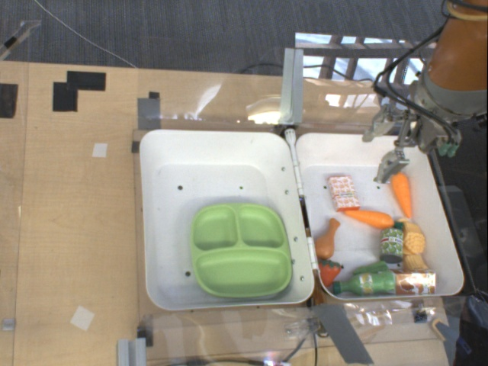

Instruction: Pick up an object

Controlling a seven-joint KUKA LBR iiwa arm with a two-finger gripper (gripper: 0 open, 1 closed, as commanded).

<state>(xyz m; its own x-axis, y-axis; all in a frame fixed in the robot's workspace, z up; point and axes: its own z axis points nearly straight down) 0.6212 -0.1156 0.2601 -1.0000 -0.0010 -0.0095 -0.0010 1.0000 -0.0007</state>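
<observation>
My gripper (386, 152) hangs over the far right part of the right bin (313, 155), open, with nothing between its fingers. Just beside it on the right lies an upright small carrot (402, 194). Below it are a pink box (344, 192), a longer carrot (368, 218) lying crosswise, a brown drumstick (328, 239), a green can (392, 242) and a yellow corn piece (414, 244). A green bottle (367, 281) and a brown can (415, 282) lie along the near wall, with a red item (329, 272) at the near left corner.
The left bin (156, 204) holds a green divided plate (241, 249). A metal post (291, 86) stands at the back between the two bins. Wooden bench top (69, 227) stretches to the left.
</observation>
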